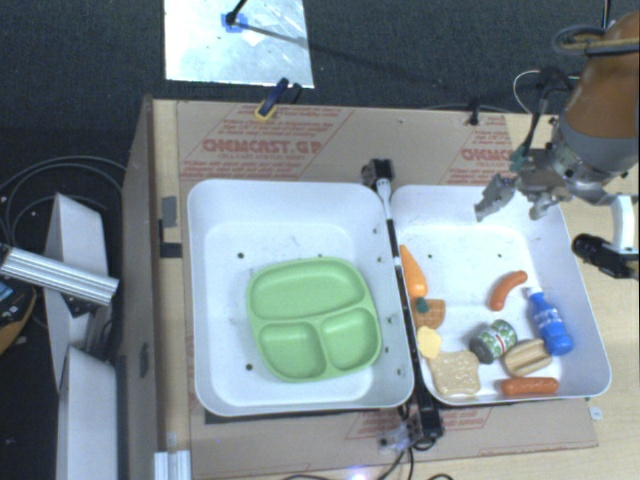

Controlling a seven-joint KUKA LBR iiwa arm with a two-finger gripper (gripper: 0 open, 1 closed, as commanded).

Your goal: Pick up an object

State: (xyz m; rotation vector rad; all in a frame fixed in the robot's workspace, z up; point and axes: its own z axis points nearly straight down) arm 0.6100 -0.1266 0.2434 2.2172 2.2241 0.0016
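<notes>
- Left shallow white bin (215,268): holds 1 pale green plastic tray (314,318) with 3 compartments, lying flat.
- Right shallow white bin (455,223): small items crowd its near half, and its far half lies bare.
- Orange plastic carrot (413,273): against the divider, long axis running near to far.
- Red-orange toy sausage (507,288): the closest candidate to the gripper, long axis slanted up to the right.
- Blue plastic bottle (549,322), green-labelled tin can (492,341): nearer the bin's front edge.
- Two-finger gripper (517,201): above the bin's far right corner, fingers spread apart, nothing between them; the sausage lies toward the camera from it.
</notes>
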